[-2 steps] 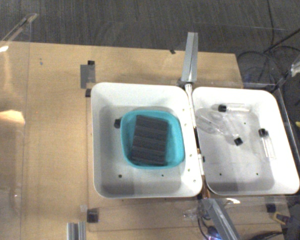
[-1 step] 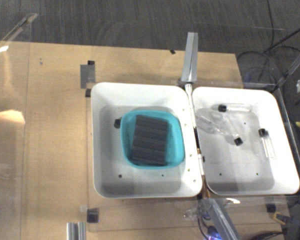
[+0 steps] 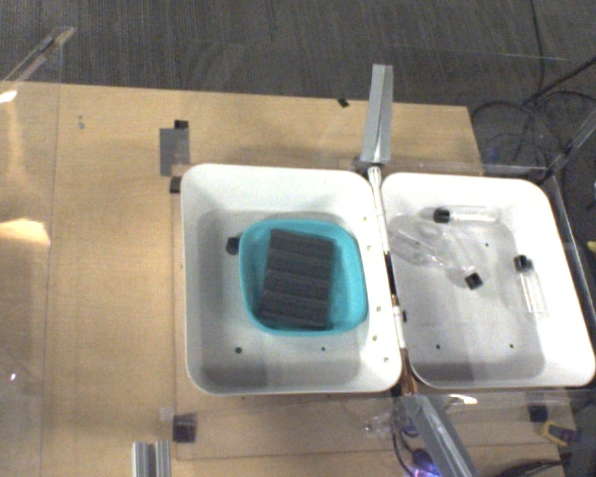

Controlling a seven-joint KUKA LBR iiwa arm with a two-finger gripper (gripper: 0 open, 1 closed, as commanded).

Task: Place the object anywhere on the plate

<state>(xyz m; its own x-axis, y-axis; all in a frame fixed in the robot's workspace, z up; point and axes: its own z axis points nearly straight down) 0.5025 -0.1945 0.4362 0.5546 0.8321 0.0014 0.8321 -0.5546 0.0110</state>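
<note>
Dark ribbed block (image 3: 296, 284) resting on teal plate (image 3: 350, 288), liable to slide off if nudged; claw state impossible to tell

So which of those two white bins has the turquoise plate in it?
The left shallow white bin holds the turquoise square plate, with a dark ridged block on it. The right white bin holds clear tubes with black caps.

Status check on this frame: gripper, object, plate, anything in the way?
Dark ridged block lies on teal plate, left bin. Clear tubes with black caps scattered in right bin. Nothing obstructing the plate.
</note>
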